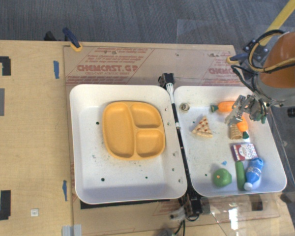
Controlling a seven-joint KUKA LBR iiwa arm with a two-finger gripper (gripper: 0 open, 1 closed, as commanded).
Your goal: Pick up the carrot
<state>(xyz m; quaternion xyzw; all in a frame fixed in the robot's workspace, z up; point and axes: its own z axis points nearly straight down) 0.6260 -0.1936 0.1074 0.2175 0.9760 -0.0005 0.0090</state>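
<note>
From above the bench [29, 132], my fingers [243, 109] hang low over the upper right part of the right bin [278, 178], and from this angle I cannot tell how far apart they stand, nor whether anything sits between them. The carrot [225, 106] lies just to the left of them, an orange shape with a green tip pointing toward the bin's middle; whether my fingers touch it cannot be made out. A second small orange piece [242, 126] shows just below them, beside a ridged tan item [235, 132].

Further left in the same bin rests a pizza slice [202, 128], with a small round metal piece [184, 106] near the bin's top left corner. Along the bin's lower edge lie a green apple [222, 177], a green cucumber [240, 175], a blue and white bottle [254, 171] and a red and white packet [244, 151].

The left bin [83, 181] carries a yellow divided plate [133, 130] with three compartments, set near its middle.
</note>
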